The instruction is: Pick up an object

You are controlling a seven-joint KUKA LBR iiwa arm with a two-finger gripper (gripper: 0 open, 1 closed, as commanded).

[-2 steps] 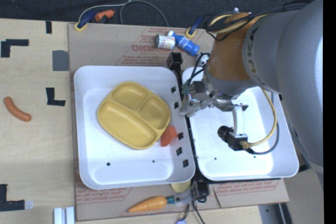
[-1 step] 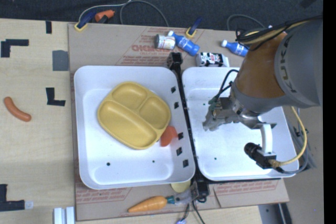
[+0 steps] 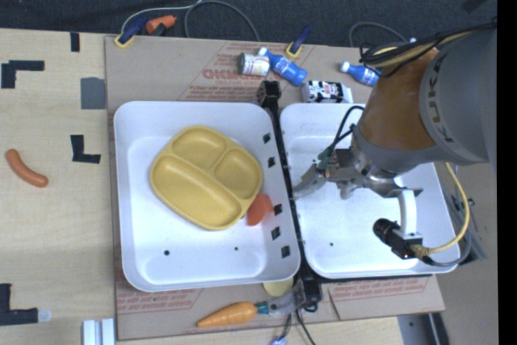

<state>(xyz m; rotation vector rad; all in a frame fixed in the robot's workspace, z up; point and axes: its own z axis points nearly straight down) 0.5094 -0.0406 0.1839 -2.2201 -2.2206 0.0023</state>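
A yellow divided plate (image 3: 208, 175) lies in the left bin (image 3: 137, 238). A small red-orange object (image 3: 258, 210) sits against the plate's lower right edge, near the divider between the bins. My gripper (image 3: 311, 180) hangs over the left part of the right bin (image 3: 355, 262), just right of the divider. The grey arm with its orange band (image 3: 396, 105) covers much of the right bin. The fingers look thin and blurred against the white floor.
Outside the bins lie a toy carrot (image 3: 229, 314) at the front, a sausage (image 3: 27, 168) far left, and blue and white bottles (image 3: 275, 65) behind. Clamps (image 3: 268, 93) hold the divider between the bins. A cable (image 3: 448, 230) loops near the wrist.
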